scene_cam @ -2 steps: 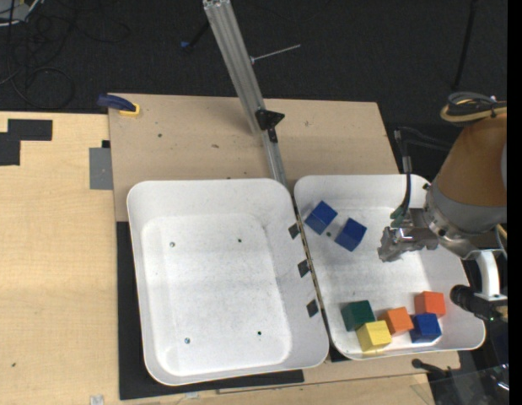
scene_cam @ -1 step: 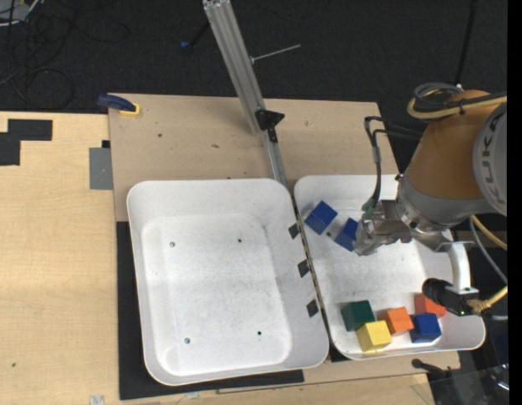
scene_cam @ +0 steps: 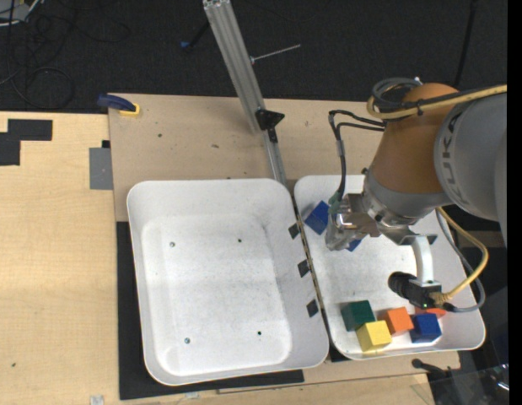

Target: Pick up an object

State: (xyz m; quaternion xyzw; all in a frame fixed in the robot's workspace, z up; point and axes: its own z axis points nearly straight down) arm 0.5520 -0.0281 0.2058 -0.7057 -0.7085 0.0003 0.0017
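Right now I hover low in the right bin (scene_cam: pixel 468 332), my gripper (scene_cam: pixel 341 230) just beside a blue block (scene_cam: pixel 317 217) near the divider (scene_cam: pixel 301 251); how my fingers stand I cannot tell. I judge this the approach step: next I must settle over that block and close. Room is tight against the divider. Farther from it, toward the front rim, sit green (scene_cam: pixel 357 313), yellow (scene_cam: pixel 374 334), orange (scene_cam: pixel 399 319) and blue (scene_cam: pixel 427 326) cubes.

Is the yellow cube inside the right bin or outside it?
Inside. The yellow cube lies on the right bin floor near its front rim.
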